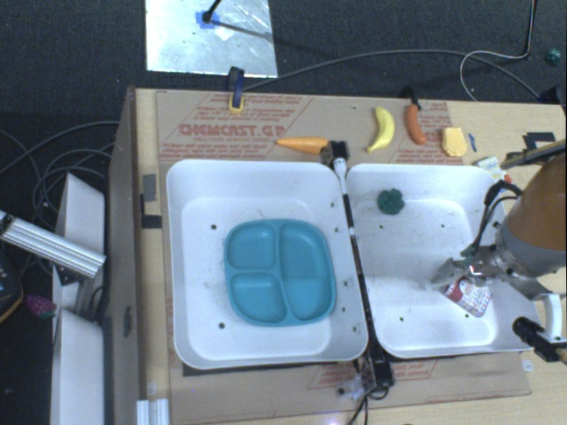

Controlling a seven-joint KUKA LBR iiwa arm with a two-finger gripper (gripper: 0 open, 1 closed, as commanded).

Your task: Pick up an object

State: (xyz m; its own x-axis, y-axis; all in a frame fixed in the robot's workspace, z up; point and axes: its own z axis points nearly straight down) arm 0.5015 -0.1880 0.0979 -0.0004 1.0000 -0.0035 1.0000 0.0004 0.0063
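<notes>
In the right bin (416, 335), a small dark green object (391, 202) lies near the far left corner. A red-and-white packet (472, 297) rests near the right wall. My gripper (458, 274) is low over the bin at the packet's upper left edge, touching or just above it. The wrist hides whether the packet is gripped. The arm, with its orange band (542, 211), comes in from the right over the bin's far right corner.
A blue divided plate (279, 270) lies in the left bin (199, 237). On the cardboard behind the bins lie a carrot (301, 144), a banana (383, 129), an orange sausage shape (415, 124) and a yellow piece (454, 141).
</notes>
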